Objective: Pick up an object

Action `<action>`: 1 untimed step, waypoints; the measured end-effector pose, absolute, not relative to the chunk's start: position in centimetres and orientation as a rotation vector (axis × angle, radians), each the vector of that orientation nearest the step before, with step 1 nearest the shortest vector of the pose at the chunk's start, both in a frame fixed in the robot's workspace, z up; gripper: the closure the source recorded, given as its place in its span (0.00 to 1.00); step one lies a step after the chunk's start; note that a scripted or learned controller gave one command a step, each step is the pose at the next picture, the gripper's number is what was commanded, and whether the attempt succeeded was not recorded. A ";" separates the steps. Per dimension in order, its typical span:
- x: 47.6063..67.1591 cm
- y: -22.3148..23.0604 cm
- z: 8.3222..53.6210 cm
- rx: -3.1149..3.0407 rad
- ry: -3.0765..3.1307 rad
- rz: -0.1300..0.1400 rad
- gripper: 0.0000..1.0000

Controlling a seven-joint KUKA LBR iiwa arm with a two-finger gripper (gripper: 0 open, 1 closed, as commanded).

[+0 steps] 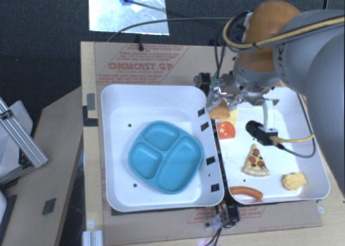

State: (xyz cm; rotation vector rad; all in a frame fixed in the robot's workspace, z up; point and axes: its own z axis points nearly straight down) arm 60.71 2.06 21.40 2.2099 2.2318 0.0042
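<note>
My gripper hangs over the near-left corner of the right bin, close to the wall shared with the left bin. Directly under it is a tan bread-like piece, touching or nearly touching the gripper; I cannot tell whether it is gripped. Beside it lie a small yellow piece and a red piece. Further forward in the same bin are a pizza slice, a sausage and a yellow crinkled chip.
The left bin holds a blue divided plate. The grey arm with its orange band covers the back right of the right bin. A metal frame stands left of the bench.
</note>
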 end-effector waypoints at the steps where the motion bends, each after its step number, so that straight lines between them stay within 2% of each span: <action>1: 61.7 7.6 20.8 2.210 2.231 0.004 1.00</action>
